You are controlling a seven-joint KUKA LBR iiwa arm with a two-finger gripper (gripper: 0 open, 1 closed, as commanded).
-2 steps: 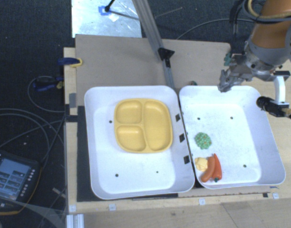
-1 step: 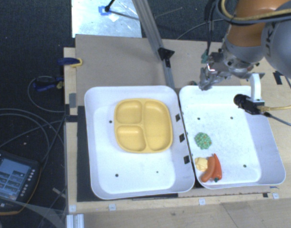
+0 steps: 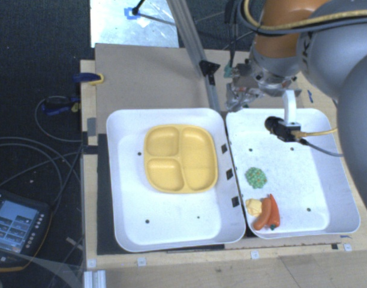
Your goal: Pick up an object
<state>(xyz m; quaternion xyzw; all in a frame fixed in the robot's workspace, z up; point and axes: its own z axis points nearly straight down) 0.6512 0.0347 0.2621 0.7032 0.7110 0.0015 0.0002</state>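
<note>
Carrot [image 3: 266, 213]: orange, lying at the near end of the right bin [image 3: 327, 185], close to its left wall, with nothing gripping it.
Yellow piece [image 3: 253, 206]: small and pale, touching the carrot's left side.
Green piece [image 3: 255, 176]: a knobbly round lump a little farther back in the same bin, apart from the other two.
Left bin [image 3: 126, 179]: white and shallow, side by side with the right one.
Yellow plate [image 3: 180, 159]: three compartments, lying flat in the left bin toward its far right part.
Pincer [image 3: 238, 98]: at the far edge of the bins, over the seam where they meet, well apart from all the loose things; whether it is released or clenched I cannot tell, as it is small and cluttered.
Arm [image 3: 291, 5]: grey with an orange band, reaching in from the right.
Surface [image 3: 141, 77]: bare brown board behind the bins.
</note>
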